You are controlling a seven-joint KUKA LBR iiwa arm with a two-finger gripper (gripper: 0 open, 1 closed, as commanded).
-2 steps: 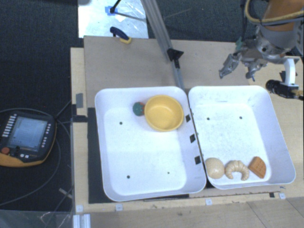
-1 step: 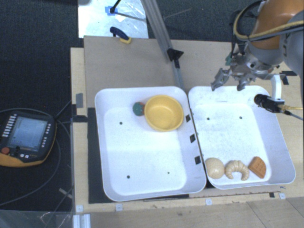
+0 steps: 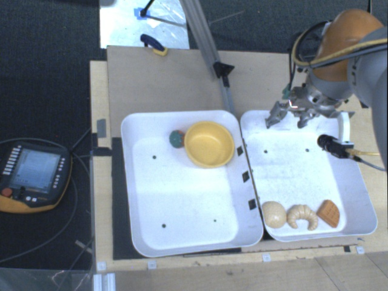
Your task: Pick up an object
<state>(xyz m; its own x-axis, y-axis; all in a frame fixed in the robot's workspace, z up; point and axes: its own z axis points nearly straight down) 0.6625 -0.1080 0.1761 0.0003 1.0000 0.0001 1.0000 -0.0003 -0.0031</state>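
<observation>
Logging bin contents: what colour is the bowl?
Yellow; the bowl shows best in the camera view.

Viewpoint: you look from one fixed camera above the table (image 3: 151,83).
Direction: it faces down at a slant.
Coverage: both white bins (image 3: 182,223) side by side, dark floor (image 3: 48,53) beyond.
Arm (image 3: 357,47): enters from your right.

bare right bin (image 3: 303,174) middle, pastries (image 3: 301,215) along front

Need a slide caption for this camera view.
Open gripper above right bin; bread roll, croissant, waffle along its near edge.
</observation>
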